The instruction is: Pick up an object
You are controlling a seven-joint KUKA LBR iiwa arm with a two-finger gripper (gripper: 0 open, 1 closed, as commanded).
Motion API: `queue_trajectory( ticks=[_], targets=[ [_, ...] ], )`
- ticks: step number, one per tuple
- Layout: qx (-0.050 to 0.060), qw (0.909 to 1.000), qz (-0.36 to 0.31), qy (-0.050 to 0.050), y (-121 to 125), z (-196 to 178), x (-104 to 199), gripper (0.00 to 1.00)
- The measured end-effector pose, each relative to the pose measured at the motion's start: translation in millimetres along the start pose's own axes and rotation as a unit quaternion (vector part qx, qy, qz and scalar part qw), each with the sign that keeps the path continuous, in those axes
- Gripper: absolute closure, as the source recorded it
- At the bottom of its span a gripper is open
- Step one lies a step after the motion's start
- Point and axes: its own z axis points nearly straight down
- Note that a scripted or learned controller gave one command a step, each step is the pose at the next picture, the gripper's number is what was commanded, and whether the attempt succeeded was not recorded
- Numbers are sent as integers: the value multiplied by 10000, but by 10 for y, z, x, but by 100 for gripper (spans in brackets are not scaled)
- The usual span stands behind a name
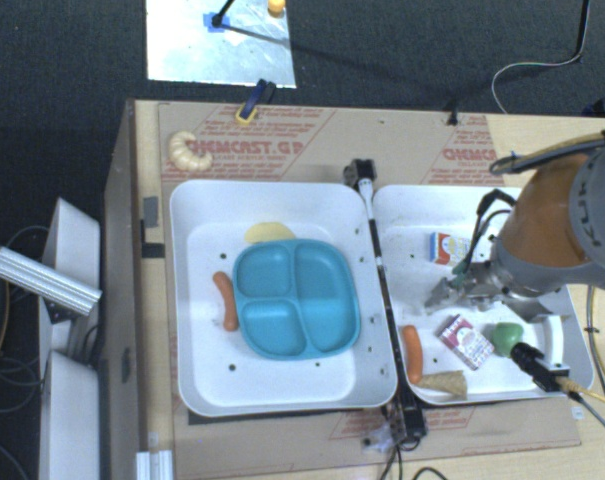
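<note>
Tool (460,290) mid right bin (402,208), beside pink packet (465,340).

Dark carpeted floor (402,28) around a cardboard-topped bench (312,138), shiny metal sheet (220,28) beyond.

Right bin (412,208): far-left floor open; packet (466,340), sausage (412,352), cone (444,382) crowd the near edge.

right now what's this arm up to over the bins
The grey and orange arm reaches in over the right bin, its gripper low near a small pink packet. Nothing is visibly held. Also in that bin: a sausage, a green piece and a carton. The left bin holds a blue divided tray.
</note>
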Motion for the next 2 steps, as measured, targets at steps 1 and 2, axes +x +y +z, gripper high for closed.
queue_trajectory(
  ticks=[1,2],
  targets=[
    [13,10000,7,-1,-279,105,-151,0],
    [-4,10000,0,3,-263,-5,-146,100]
  ],
)
